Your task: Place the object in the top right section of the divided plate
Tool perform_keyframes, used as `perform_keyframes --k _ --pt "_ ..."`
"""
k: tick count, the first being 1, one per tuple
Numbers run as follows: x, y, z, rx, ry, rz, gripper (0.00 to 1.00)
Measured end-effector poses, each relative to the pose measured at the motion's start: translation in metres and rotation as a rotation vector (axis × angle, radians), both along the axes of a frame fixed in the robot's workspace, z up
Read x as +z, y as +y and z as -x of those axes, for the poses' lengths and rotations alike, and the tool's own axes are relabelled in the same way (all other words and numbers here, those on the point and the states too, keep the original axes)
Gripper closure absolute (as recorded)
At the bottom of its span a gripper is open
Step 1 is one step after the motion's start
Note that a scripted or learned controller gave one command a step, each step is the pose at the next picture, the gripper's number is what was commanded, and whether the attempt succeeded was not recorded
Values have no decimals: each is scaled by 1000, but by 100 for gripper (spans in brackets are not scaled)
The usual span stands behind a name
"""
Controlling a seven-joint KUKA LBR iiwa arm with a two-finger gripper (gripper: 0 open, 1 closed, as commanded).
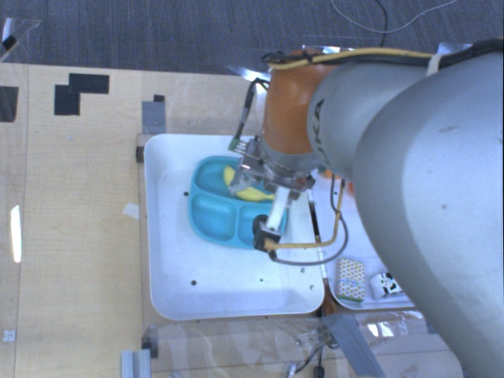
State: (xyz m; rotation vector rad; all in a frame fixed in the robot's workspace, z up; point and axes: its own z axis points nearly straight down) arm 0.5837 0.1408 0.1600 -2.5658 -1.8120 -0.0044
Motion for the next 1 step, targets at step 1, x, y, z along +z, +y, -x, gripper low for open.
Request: perform_keyframes --k 1 --pt "-22 71 7 293 0 0 0"
